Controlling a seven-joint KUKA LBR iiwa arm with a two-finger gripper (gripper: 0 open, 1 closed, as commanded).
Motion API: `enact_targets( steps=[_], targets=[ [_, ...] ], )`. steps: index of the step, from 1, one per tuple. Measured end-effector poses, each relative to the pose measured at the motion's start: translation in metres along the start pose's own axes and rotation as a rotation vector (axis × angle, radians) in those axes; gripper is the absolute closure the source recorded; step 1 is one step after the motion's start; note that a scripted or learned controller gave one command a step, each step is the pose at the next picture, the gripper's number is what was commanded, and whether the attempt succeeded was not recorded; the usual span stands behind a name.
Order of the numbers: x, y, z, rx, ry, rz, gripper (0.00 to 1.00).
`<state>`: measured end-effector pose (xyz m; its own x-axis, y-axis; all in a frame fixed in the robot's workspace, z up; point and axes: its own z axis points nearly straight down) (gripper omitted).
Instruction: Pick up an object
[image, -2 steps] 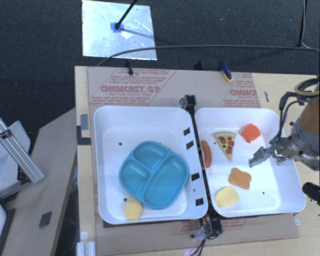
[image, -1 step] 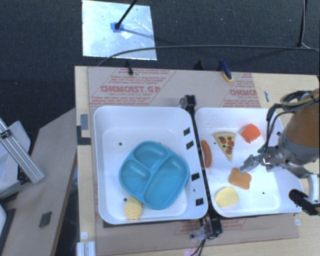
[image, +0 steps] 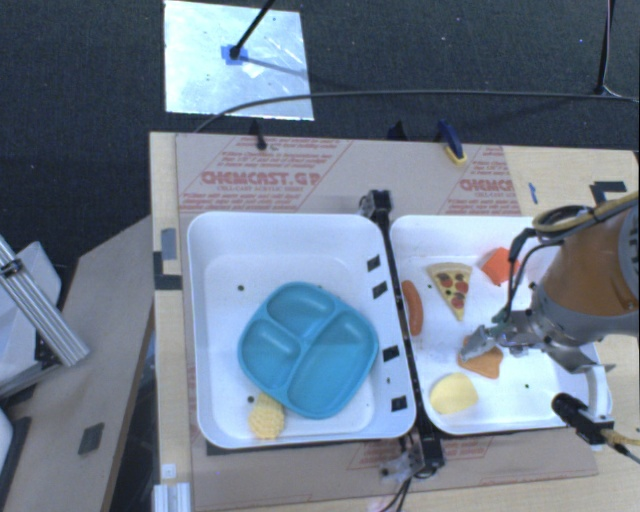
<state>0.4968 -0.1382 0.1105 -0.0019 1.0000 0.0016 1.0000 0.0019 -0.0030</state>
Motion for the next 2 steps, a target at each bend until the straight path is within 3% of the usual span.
enact_targets(
  steps=[1,2],
  targets=[
    [0.000,0.001,0.027,-0.003,-0.001,0.001,0.00],
    [0.000,0.002,0.015,-0.007,-0.002,0.000,1.00]
  ],
)
